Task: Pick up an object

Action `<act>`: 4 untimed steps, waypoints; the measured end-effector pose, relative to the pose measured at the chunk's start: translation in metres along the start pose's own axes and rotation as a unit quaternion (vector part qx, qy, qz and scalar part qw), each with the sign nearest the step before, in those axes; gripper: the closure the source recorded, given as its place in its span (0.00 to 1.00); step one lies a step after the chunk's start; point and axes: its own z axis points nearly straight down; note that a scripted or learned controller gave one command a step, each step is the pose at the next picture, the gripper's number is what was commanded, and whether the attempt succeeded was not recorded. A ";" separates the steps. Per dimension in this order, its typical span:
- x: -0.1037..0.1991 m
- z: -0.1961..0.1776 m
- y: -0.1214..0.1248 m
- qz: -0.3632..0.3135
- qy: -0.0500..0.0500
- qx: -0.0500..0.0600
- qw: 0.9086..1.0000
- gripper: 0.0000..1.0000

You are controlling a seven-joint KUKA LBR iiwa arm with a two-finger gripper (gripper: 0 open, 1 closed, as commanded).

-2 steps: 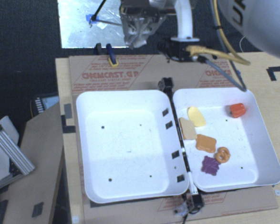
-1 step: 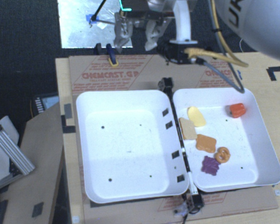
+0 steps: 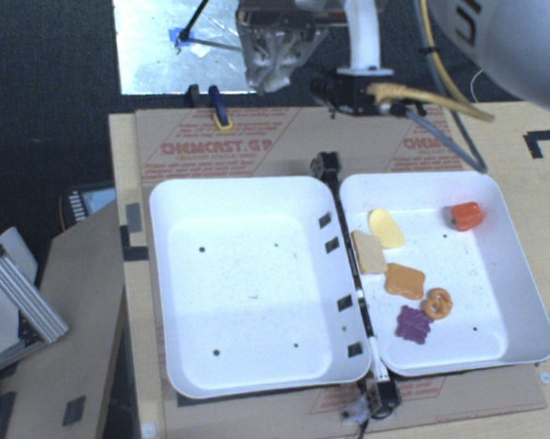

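The right bin (image 3: 514, 272) holds several small items: a pale yellow piece (image 3: 384, 227), a tan slab (image 3: 368, 251), an orange flat piece (image 3: 404, 279), a brown pretzel-like ring (image 3: 438, 303), a purple cluster (image 3: 413, 323) and a red-orange block (image 3: 466, 215) at its far right. My gripper (image 3: 271, 62) hangs high above the bench's far edge, well away from both bins. Nothing shows between its fingers.
The left bin (image 3: 251, 281) lies beside the right one, with black clips along the shared rim. A blue clamp (image 3: 217, 105) and cables sit at the cardboard's far edge. A metal frame (image 3: 17, 288) stands at the left.
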 end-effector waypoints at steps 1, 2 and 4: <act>-0.001 0.013 0.052 0.004 -0.001 0.001 1.000 1.00; -0.002 0.069 0.081 0.004 -0.002 0.003 1.000 1.00; -0.002 0.013 0.082 0.004 -0.001 0.000 1.000 1.00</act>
